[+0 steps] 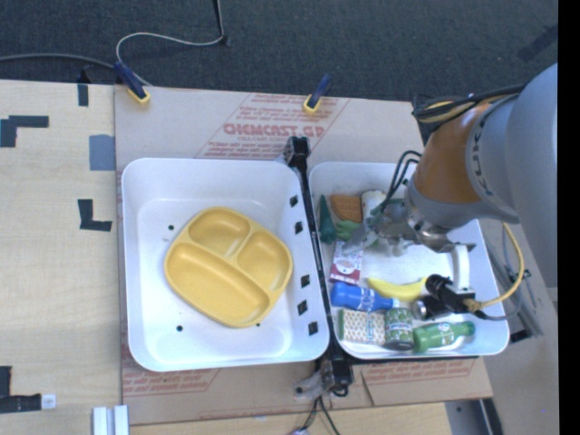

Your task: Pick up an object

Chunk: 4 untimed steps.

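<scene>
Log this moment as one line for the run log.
arm: over right bin | end effector: low near bin's upper left, among items | grasp: unconfirmed | yellow tray: left bin, untouched | banana: right bin

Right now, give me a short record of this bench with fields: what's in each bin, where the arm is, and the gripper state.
left bin: one yellow plastic divided plate, lying flat
right bin: cluttered; yellow banana, green bottle, blue packet, brown sponge-like block, other small packages
arm: grey arm with orange band, reaching in from the right over the right bin
gripper: low among the items at the right bin's upper part; finger state cannot be told
held object: none visibly held
</scene>
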### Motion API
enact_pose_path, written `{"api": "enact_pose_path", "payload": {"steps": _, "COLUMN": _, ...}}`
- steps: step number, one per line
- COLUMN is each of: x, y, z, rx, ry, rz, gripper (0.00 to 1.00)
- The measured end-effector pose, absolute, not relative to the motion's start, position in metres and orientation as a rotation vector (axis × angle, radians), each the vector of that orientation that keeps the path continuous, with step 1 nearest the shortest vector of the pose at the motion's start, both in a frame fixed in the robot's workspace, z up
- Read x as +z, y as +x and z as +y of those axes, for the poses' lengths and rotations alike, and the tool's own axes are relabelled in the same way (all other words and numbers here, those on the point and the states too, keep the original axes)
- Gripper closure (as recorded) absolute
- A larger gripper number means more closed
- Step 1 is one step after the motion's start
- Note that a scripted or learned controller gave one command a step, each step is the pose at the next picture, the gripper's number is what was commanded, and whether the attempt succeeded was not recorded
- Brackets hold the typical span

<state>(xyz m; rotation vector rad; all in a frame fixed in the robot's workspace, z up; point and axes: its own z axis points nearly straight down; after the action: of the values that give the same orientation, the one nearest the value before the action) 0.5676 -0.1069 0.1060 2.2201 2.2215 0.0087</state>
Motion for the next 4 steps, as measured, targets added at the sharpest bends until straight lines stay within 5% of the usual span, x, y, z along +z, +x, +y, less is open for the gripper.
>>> {"api": "enact_pose_path", "payload": {"steps": 1, "x": 0.115, "y": 0.567, "z": -0.107, "rx": 0.008, "ry": 2.221, "rz": 2.223, "gripper": 1.00}}
{"api": "enact_pose_path", "payload": {"steps": 2, "x": 0.185, "y": 0.617, "z": -0.085, "rx": 0.001, "ry": 2.219, "rz": 2.222, "gripper": 1.00}}
{"api": "enact_pose_path", "payload": {"steps": 3, "x": 0.184, "y": 0.599, "z": -0.088, "rx": -0.003, "ry": 2.220, "rz": 2.222, "gripper": 1.00}}
{"api": "enact_pose_path", "payload": {"steps": 4, "x": 0.184, "y": 0.599, "z": -0.088, "rx": -0.004, "ry": 2.221, "rz": 2.222, "gripper": 0.00}}
